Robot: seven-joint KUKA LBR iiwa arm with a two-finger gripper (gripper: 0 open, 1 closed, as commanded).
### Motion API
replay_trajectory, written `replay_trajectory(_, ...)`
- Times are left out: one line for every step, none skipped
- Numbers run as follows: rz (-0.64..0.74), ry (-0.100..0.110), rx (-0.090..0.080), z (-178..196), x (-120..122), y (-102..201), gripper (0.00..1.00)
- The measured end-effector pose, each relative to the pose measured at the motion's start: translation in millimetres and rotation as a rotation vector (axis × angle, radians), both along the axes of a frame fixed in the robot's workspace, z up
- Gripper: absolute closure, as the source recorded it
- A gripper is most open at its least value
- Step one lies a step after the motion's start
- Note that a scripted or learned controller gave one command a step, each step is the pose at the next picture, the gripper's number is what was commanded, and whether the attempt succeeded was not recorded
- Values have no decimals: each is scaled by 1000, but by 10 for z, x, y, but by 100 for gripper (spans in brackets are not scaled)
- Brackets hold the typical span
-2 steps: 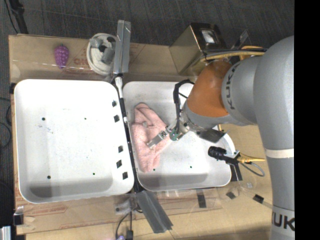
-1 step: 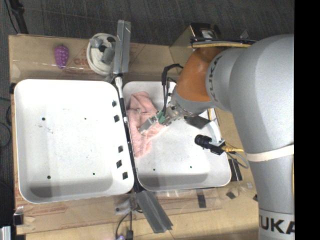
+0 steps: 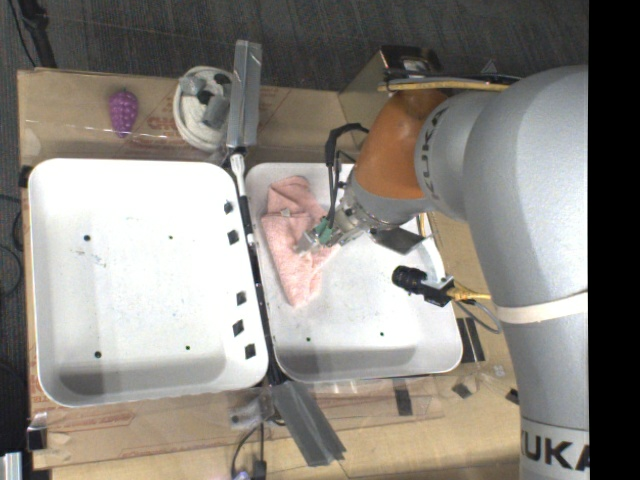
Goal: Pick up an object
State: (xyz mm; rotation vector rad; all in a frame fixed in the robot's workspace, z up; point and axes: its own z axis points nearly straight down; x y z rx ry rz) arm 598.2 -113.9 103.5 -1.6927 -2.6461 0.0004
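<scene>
**binwatcher:** In the camera view, your gripper sits low over the pink cloth in the right bin. The tip is touching the cloth's right edge, or is just above it. The cloth lies crumpled along that bin's left wall, flat on the floor.

**gripnerd:** So is it grabbed or not?

**binwatcher:** Honestly, you can't tell from this angle whether the gripper is clenched or released. The wrist of the arm blocks most of it. Nothing looks lifted, so I wouldn't call it a hold.

**gripnerd:** How far along would you say you are, then?

**binwatcher:** My guess is the reach is done and you're at the grasp itself. The close, the lift and the check that the cloth comes up with it are all left. There's no other candidate in the left bin. The small purple thing sits on the bench beyond the bins, well apart from the gripper.
</scene>
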Motion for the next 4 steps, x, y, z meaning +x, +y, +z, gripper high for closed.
replay_trajectory(0,0,0,0,-1,-1,0)
replay_trajectory(-108,3,1,-100,-12,43,0)
replay_trajectory(-102,4,3,2,-6,60,100)
replay_trajectory(-102,4,3,2,-7,59,0)
